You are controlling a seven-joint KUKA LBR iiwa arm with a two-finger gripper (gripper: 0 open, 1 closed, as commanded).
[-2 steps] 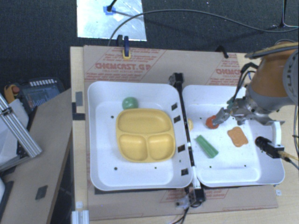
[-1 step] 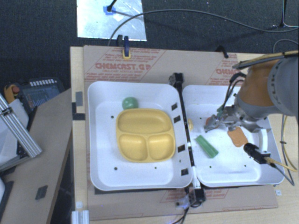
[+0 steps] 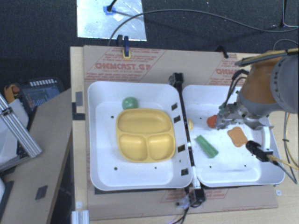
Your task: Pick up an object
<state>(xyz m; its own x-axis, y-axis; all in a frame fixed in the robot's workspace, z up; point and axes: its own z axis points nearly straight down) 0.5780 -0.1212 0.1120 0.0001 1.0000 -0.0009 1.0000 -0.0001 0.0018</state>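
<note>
We take the red-orange object [image 3: 212, 121] in the right bin [image 3: 233, 174] as the likely target: it lies on the bin floor near the left-centre, right at the tip of the gripper [image 3: 220, 122]. The gripper sits low, touching or just beside that object; we cannot tell if the jaws are spread or pressed together, since the wrist hides them. We see nothing lifted, so we judge the pick not yet done: reach looks complete, the grasp and lift are left.

Other things in the right bin: an orange flat piece [image 3: 237, 136] just right of the gripper, a green stick [image 3: 206, 146] below it, and a small yellow bit [image 3: 189, 124] at the bin's left wall.

The left bin [image 3: 100, 171] holds a yellow divided tray [image 3: 144, 134] with a green ball [image 3: 130, 102] just above it. Both bins rest on the bench [image 3: 154, 62]. The arm [image 3: 266, 85] comes in from the right.
</note>
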